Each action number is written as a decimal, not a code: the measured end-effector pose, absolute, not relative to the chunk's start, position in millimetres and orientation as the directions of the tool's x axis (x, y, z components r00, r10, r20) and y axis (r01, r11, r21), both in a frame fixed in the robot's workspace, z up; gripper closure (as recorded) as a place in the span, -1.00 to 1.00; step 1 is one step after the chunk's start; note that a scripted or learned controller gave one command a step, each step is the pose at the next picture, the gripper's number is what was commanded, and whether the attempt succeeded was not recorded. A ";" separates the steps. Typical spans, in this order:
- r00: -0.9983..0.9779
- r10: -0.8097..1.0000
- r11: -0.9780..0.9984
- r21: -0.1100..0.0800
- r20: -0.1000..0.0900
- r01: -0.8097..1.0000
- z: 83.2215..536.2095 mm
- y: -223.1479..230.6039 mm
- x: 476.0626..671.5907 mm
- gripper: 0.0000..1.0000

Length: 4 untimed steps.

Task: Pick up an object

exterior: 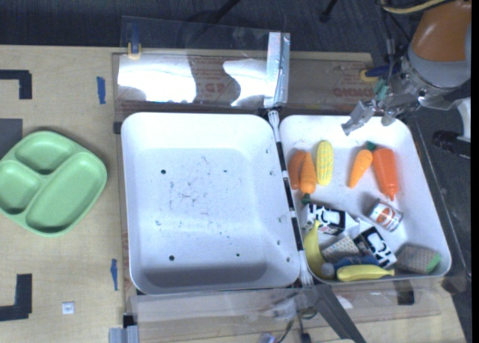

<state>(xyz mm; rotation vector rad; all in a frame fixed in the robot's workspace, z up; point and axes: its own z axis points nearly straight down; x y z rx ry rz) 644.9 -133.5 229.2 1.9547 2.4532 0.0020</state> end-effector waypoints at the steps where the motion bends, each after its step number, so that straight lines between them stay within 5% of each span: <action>1: -0.290 0.957 0.291 0.012 -0.009 0.957 101.1 -178.8 648.0 -1.00; 2: -0.291 0.956 0.292 0.021 -0.016 0.956 114.6 -179.6 650.8 1.00; 3: -0.291 0.956 0.292 0.021 -0.016 0.956 114.5 -179.6 650.7 -1.00; 4: -0.342 0.940 0.342 0.003 -0.001 0.940 85.7 -189.0 597.9 -1.00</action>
